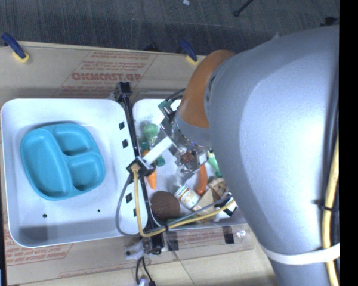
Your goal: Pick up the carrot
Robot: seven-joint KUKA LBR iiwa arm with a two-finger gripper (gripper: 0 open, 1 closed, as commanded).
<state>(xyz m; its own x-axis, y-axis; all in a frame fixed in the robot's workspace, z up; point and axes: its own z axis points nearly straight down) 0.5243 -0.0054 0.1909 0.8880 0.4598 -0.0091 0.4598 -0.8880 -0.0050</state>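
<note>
— Where is the carrot (150, 178) seen?

— It is found in the right bin (144, 109), close against that bin's left wall, just beside the black divider rail (129, 137) that runs between the two bins. A short, tapered orange piece is shown, with the narrow end pointed toward the near edge of the desk (95, 70). Its upper end is partly covered by a white strip and a small black-and-yellow fitting, so its full length cannot be judged.

— Is anything else orange nearby?

— Yes. A second long orange object (201, 180) is seen further right in the same bin, under the arm's wrist; what it is cannot be told. A brown rounded object (164, 204) is lying just below the carrot, and a small white can (187, 196) is placed beside that. A green item (148, 131) is seen above the carrot, near the far wall.

— And the claw?

— The claw (188, 158) is lowered into the right bin, to the right of the carrot and apart from it. Whether it is released or clenched cannot be told: the tips are hidden among the clutter and by the grey arm.

— What is held in the left bin (24, 231)?

— A blue sectioned tray (61, 159) is laid in it, well apart from the carrot.
</note>
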